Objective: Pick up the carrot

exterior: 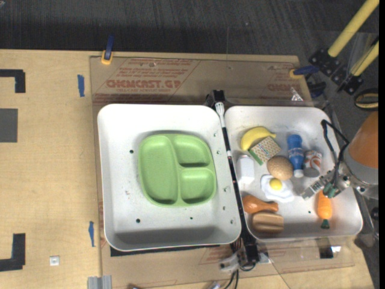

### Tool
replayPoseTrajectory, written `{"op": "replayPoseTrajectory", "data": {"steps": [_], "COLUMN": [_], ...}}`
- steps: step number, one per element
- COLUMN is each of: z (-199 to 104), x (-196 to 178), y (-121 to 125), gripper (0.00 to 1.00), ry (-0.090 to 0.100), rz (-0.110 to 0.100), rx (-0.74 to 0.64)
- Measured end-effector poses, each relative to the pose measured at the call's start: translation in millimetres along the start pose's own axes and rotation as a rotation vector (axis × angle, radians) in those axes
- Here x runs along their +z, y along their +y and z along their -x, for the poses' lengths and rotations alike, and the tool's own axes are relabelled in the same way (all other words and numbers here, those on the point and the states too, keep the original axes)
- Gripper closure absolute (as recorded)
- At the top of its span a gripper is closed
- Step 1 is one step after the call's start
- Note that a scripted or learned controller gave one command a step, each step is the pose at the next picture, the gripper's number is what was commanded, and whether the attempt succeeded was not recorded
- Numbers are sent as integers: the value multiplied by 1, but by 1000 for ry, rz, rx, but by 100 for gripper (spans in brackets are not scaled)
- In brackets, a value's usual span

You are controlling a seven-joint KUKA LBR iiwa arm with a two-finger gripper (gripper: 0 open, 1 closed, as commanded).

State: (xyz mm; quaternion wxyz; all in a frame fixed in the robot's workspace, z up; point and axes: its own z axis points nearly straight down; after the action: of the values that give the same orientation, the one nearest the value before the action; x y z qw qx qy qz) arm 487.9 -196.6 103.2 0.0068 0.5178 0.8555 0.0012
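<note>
The carrot (324,207) is a small orange piece with a green end, lying near the right wall of the right bin (349,224). My gripper (325,186) hangs just over the carrot's upper end, at or very close to it. The grey wrist and its orange band (367,146) come in from the right edge. From this height the gripper's tips blur into the carrot's top and nearby items.
The right bin also holds a banana (257,136), a blue bottle (294,150), a brown egg (280,167), a fried egg (275,186), a drumstick (259,205) and a bun (267,222). A green divided plate (177,168) sits in the left bin (114,179).
</note>
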Motion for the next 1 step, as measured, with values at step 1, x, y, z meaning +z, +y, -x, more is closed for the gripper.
{"op": "replayPoseTrajectory", "data": {"steps": [1], "z": [-60], "x": [-47], "y": [34], "gripper": [100], "ry": [5], "rz": [-3], "rx": [163]}}
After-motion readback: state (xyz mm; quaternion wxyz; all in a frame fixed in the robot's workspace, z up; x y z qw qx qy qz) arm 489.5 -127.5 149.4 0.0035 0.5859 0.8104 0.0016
